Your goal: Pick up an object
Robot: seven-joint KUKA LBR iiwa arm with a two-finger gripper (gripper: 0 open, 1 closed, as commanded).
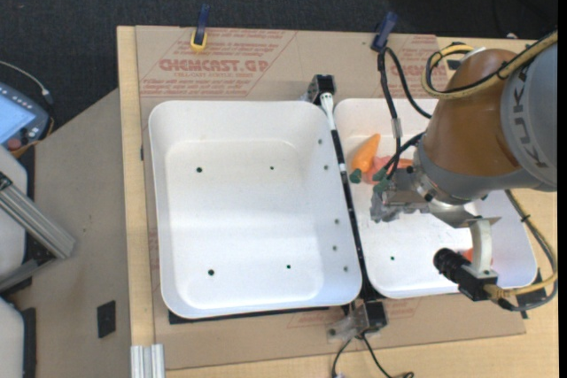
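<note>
Orange-banded grey arm [492,124] reaches in from the right, bulky wrist section hanging over the right bin [416,266]. Arm bent downward, tool end pointing into the bin's left half. Gripper [387,201] sits low over the bin floor, near the divider between the bins; metal finger assembly visible, but whether the fingers are apart or together cannot be told from this angle. Nothing visibly between them.

Orange carrot-shaped object [365,153] lies in the right bin's upper left part, tilted, just above and left of the gripper. A small green piece [355,176] at its lower end; a red-orange object [390,164] just beside it, partly hidden by the arm.

Left bin [239,208] white, shallow. Black cables [399,93] trail over the cardboard base [221,62] toward the wrist.
</note>
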